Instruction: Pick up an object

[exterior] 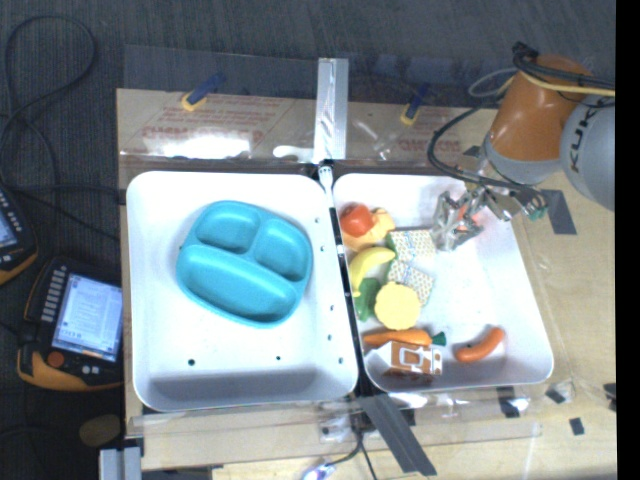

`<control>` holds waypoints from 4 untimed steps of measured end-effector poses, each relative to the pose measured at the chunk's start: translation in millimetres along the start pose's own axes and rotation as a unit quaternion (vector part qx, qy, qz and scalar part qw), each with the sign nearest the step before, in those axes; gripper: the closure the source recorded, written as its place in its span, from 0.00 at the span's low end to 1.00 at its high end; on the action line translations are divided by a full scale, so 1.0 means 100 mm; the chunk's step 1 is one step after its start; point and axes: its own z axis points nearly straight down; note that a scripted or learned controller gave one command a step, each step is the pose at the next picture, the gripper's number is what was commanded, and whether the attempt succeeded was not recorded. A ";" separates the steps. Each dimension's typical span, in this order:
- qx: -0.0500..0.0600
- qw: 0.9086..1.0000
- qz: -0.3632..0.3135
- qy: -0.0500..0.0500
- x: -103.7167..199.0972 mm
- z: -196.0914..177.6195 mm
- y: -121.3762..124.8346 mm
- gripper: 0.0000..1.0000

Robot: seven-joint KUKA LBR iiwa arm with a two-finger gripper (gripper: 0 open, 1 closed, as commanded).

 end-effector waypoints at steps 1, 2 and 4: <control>-0.005 0.999 -0.044 0.002 0.29 -1.33 0.02 1.00; -0.006 0.999 0.041 0.004 0.90 -0.41 0.35 1.00; -0.007 0.973 -0.230 0.000 0.91 -1.31 0.34 1.00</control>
